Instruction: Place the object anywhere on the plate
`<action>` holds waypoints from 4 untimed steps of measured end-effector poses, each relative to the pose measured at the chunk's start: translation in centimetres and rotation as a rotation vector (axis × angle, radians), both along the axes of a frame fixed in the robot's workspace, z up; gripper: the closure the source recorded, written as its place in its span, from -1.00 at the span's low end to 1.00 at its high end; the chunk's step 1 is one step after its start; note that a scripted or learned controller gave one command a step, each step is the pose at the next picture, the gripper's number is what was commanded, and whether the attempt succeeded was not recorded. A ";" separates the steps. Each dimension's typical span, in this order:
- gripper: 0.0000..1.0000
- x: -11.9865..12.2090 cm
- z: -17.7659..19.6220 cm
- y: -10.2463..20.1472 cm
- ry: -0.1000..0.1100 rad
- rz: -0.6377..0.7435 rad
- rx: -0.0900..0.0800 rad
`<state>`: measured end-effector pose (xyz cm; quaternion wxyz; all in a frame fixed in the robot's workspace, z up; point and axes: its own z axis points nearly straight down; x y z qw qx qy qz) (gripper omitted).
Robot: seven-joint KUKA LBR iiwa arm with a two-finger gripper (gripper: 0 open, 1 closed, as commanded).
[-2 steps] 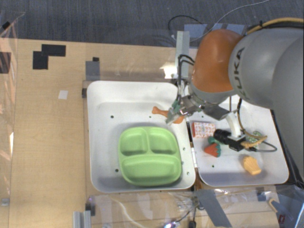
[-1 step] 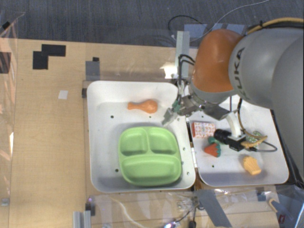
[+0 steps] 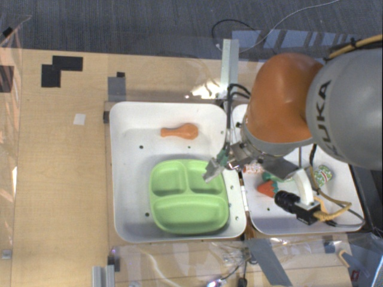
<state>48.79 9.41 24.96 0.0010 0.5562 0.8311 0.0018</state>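
Observation:
A green plate (image 3: 179,211) with three compartments lies in the left bin (image 3: 128,160), toward its front. An orange drumstick-shaped toy (image 3: 179,132) rests on the bin floor behind the plate, apart from it. My gripper (image 3: 213,170) hangs over the plate's upper right compartment, near the wall between the two bins. I see no object in it. The arm's orange band and grey body hide much of the right bin's back.
The right bin (image 3: 344,223) holds a red and green toy (image 3: 267,188), a small red and white item (image 3: 254,169) partly under the wrist, and a green and white piece (image 3: 323,174). A metal post (image 3: 228,61) stands behind the bins.

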 end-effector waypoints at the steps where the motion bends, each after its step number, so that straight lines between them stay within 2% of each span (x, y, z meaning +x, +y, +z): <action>1: -1.00 0.0 0.0 0.0 0.000 -0.001 0.000; 4: -1.00 0.0 0.0 0.0 0.000 -0.001 0.000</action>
